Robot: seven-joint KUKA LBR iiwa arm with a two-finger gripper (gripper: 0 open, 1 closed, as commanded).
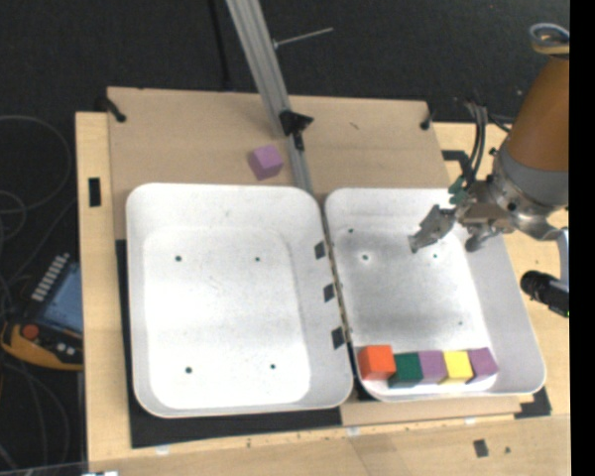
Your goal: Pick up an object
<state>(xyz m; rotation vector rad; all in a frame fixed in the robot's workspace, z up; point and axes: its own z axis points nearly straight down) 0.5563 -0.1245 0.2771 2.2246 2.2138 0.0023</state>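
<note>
Blocks, orange (378, 360), green (408, 368), purple (432, 365), yellow (459, 366), purple (482, 362), row at right bin's (496, 296) 6 o'clock rim, gripper (428, 230) at 1 o'clock, finger spread cannot tell, nothing visibly held

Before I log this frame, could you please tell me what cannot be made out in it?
- Gripper, camera view: small and blurred, so whether it is open or shut cannot be told.
- Arm: cut off by the right edge above its orange band.
- Row of blocks at the right bin's near rim: packed side by side, so their inner faces are hidden.
- Purple block behind the bins: its underside is hidden.
</note>
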